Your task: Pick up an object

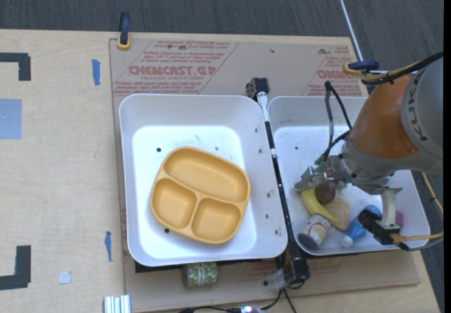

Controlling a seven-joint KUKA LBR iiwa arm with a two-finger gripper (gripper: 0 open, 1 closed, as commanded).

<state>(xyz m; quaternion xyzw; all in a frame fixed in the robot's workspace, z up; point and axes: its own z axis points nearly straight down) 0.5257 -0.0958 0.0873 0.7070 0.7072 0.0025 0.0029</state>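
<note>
Two shallow white bins side by side on the desk (56, 185). Left bin (134, 163) holds a yellow three-compartment plastic tray (200, 194). Right bin (299, 128) has a yellow banana (312, 202), small bottle (318, 229) and blue item (354, 232) clustered at its near edge. Green can (201, 274) on desk, just before left bin.

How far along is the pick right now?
Done: the arm has reached into the right bin, its pincer low over the banana and the clutter beside it. In hand: nothing visibly gripped. Left: grasp and lift. The yellow tray sits in the left bin.
</note>
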